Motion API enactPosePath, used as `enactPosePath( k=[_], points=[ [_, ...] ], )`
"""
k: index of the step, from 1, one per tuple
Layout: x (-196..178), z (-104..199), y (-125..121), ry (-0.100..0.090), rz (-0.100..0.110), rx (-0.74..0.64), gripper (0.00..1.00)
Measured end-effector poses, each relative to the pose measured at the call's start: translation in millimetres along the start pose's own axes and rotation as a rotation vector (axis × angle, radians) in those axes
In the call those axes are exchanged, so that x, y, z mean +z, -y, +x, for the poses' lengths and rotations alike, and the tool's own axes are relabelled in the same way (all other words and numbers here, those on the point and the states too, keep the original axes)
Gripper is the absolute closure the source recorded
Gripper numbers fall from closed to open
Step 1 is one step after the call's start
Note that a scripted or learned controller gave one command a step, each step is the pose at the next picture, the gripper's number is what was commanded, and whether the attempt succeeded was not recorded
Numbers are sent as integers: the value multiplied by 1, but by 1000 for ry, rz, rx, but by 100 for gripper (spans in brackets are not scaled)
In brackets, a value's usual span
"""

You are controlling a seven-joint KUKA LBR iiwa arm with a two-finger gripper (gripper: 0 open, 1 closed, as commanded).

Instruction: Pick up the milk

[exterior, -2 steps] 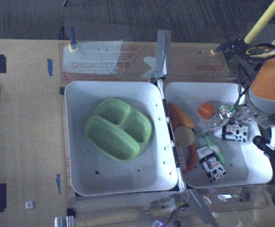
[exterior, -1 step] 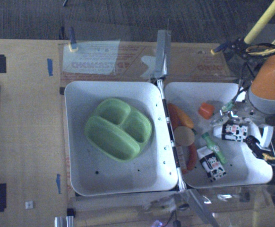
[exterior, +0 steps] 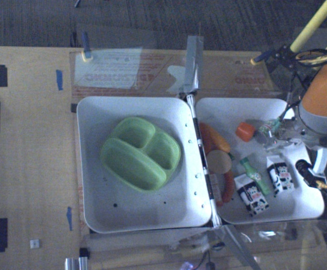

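Observation:
Two small milk cartons with black-and-white cow patches lie in the right bin (exterior: 298,207). One milk carton (exterior: 250,194) is near the bin's front middle, the other milk carton (exterior: 280,177) is just right of it. The grey arm with its orange band (exterior: 322,89) reaches in from the right. My gripper (exterior: 277,133) hangs over the bin's right-middle part, behind the cartons and clear of them, close to a small orange cup (exterior: 245,131). Nothing shows in its grasp.
The right bin also holds an orange carrot-like piece (exterior: 215,138), a round tan disc (exterior: 219,162), a red sausage (exterior: 227,187) and a green stick (exterior: 254,174). A green divided plate (exterior: 141,152) lies in the left bin (exterior: 96,207). A metal divider (exterior: 200,151) separates the bins.

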State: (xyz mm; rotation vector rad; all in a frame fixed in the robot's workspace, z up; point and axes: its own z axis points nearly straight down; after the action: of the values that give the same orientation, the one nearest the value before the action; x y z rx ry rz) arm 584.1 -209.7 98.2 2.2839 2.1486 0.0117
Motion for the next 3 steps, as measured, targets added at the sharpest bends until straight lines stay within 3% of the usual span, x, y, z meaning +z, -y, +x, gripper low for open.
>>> enactPosePath(
  k=[1,2,3],
  points=[
    [0,3,0,-5,2,-2,0],
    [10,3,58,-5,5,2,0],
    [0,0,58,2,1,5,100]
  ],
)
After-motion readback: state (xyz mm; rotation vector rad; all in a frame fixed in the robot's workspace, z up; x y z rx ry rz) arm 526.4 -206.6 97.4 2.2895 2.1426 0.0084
